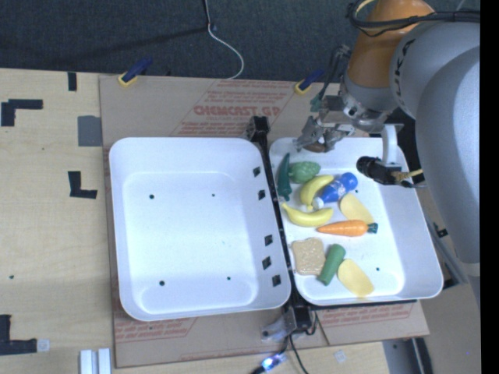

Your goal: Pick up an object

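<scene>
Red print on the cardboard sheet [234,111] under the bins looks like "COMCAST", too faint to be sure. The right bin [413,283], right of centre in the frame, holds the toy food: a carrot [343,227] lying left-right with its tip to the left, a banana [306,216] running left-right, a blue bottle [337,188] slanting up to the right, and a bread slice [308,255]. The gripper [321,137] hangs over that bin's upper edge; whether its jaws are released or clenched cannot be told. The left bin [125,162] lies beside it.
</scene>
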Tool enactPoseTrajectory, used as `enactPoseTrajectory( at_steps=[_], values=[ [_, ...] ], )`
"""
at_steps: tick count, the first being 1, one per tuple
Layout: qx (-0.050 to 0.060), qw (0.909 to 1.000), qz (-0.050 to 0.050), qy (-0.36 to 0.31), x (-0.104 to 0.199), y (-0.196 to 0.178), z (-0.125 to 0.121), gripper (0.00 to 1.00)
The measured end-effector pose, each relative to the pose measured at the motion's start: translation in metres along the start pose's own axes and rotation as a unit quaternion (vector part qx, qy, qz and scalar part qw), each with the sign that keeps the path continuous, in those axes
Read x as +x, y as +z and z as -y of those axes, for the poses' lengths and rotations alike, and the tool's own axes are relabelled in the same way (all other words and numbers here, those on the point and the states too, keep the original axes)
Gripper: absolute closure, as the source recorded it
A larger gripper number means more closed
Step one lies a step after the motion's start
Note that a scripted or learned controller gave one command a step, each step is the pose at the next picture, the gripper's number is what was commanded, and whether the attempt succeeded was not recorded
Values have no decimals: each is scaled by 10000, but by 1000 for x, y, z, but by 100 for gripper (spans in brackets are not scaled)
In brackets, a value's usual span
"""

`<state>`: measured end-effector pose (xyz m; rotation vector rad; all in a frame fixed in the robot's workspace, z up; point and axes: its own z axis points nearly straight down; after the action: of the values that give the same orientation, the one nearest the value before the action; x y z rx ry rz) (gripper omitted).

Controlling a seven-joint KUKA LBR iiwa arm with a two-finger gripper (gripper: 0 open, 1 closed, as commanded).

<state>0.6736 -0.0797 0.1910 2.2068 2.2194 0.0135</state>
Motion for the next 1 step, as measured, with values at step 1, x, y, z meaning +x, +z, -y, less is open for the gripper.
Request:
enactPoseTrajectory(
  at_steps=[1],
  values=[
    [50,10000,-1,20,-24,87,37,100]
  ],
)
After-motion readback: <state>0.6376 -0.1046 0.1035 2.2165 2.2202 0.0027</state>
